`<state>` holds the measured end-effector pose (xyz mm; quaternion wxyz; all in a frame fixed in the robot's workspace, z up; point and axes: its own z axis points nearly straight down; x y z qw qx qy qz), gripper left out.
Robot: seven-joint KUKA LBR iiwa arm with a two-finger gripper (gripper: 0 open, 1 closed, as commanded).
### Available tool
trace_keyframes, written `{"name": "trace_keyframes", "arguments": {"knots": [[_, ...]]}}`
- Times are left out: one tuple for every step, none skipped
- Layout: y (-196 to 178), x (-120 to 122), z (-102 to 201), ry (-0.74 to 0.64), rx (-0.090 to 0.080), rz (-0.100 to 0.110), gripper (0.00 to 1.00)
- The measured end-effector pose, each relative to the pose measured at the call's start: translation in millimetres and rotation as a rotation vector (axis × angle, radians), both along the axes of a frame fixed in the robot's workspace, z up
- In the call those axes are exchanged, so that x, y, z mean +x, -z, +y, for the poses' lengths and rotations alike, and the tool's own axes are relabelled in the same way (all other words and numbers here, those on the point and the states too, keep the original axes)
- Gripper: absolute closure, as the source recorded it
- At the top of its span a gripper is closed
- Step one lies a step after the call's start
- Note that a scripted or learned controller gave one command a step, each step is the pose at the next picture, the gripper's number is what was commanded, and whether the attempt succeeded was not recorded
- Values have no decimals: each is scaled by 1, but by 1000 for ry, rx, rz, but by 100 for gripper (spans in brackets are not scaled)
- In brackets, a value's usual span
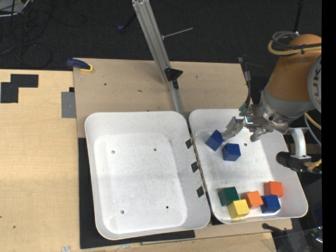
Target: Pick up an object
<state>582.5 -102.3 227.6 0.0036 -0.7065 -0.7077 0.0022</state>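
In the right bin (294,196) lie two blue cubes: one tilted (214,140), one just right of it (231,151). Along the bin's front sit a green cube (228,195), a yellow cube (239,208), an orange cube (254,198), a red-orange cube (273,188) and a small blue cube (271,203). My gripper (244,130) hangs over the bin's back part, just up and right of the two blue cubes. Its fingers are spread, with one finger (231,126) near the tilted cube and the other (258,134) to the right. Nothing sits between them.
The left bin (105,127) stands beside the right one, with black clips along the shared edge. A slanted aluminium rail (155,45) rises behind the bins. The arm's orange band (294,77) sits at the right. Cables lie at the right edge.
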Motion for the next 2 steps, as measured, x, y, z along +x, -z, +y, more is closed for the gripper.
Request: {"name": "trace_keyframes", "arguments": {"knots": [[-2, 1, -1, 2, -1, -5, 0], [49, 4, -10, 2, -1, 0, 0]]}}
